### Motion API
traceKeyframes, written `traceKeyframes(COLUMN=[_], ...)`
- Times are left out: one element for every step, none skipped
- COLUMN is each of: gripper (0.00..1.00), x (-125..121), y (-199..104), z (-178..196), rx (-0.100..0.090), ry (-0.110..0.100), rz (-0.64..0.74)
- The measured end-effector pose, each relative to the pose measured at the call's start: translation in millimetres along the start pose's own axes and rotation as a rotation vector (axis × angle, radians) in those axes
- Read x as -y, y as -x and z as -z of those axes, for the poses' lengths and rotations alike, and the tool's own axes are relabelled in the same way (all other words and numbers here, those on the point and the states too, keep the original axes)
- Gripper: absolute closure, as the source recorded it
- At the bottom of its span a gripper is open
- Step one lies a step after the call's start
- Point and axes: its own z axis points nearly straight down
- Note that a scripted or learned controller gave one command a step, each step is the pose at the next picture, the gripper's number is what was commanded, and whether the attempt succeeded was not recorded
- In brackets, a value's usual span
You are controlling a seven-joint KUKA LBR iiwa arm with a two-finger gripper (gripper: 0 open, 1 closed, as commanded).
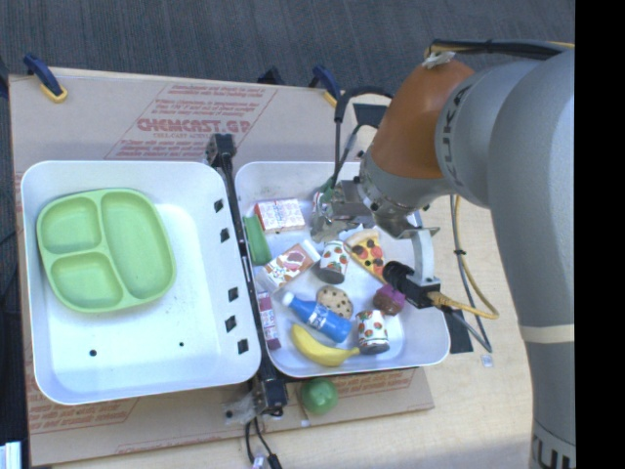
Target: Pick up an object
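Reaching in from the right, the arm (459, 125) hangs its gripper (337, 208) low over the far part of the right bin (430, 345); whether it is released or clenched cannot be told. Just near of it lie a pizza slice (368, 252) and a small patterned cup (334, 260), with a pink-and-white carton (279, 214) just to its left. Nearer still sit a cookie (334, 300), a blue bottle (319, 319), a banana (322, 350) and a second patterned cup (373, 331). A green ball (317, 395) rests outside the bin, on the cardboard. The left bin (127, 360) holds a green divided plate (103, 249).
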Motion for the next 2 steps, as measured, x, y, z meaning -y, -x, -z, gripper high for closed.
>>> traceKeyframes(gripper=[1.00, 1.00], x=[87.3, 56.2], y=[-27.5, 28.6], z=[29.3, 4.8], rx=[0.001, 0.002], ry=[-0.002, 0.000], rz=[0.000, -0.002])
